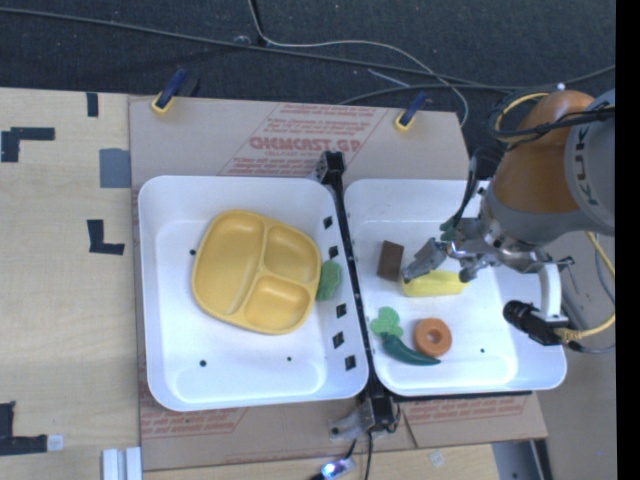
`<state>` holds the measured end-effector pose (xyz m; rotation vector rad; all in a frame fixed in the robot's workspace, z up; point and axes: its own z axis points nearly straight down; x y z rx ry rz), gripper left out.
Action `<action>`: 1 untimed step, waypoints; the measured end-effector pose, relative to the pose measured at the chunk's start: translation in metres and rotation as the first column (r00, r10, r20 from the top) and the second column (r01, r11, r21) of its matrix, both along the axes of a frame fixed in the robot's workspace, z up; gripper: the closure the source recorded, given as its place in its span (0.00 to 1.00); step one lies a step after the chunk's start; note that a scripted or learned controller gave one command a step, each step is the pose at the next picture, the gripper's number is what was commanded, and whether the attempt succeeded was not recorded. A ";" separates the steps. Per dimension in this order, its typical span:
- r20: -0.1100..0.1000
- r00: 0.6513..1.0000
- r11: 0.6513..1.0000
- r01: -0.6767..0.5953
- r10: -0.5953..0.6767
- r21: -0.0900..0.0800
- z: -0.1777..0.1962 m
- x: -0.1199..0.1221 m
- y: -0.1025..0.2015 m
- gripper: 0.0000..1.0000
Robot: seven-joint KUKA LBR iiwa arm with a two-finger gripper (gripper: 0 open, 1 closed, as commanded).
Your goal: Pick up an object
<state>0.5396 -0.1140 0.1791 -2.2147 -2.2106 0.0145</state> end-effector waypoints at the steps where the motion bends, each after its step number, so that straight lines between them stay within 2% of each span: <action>1: 0.013 1.000 1.000 -0.003 0.003 -0.001 0.007 0.003 0.000 0.00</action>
